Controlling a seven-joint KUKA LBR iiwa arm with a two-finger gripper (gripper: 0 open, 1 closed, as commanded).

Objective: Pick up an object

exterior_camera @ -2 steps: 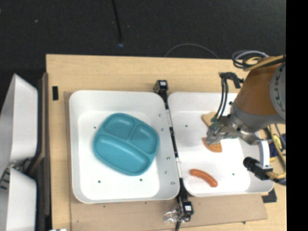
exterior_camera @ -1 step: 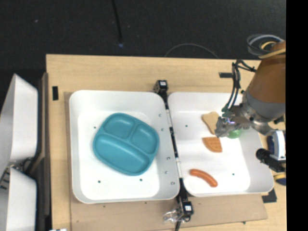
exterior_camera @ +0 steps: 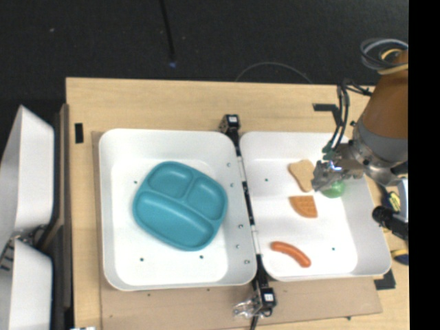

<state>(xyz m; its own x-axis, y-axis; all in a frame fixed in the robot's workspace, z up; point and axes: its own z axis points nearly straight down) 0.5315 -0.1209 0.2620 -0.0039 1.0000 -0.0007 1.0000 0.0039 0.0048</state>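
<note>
Nearest the lens, at the lower edge of the pale wooden worktop, sits a small metal clamp fitting where the two shallow white bins meet; a second, dark fitting marks the far end of that seam. Two bins in all, both smooth, glossy plastic with rounded corners. One item lies in the left bin: a teal divided plate, rounded-square, matte, with three moulded compartments. Four items lie in the right bin. One is a red-orange sausage, slim and slightly curved, near the front. One is an orange wedge, like a toy slice of food, mid-bin. One is a tan, bread-like piece, flat and irregular, just behind the wedge. One is a small green object, rounded, beside the wedge. One grey arm with an orange band reaches in, and its claw sits directly over the green object, touching or nearly so; whether it is released or clenched cannot be told.
</note>
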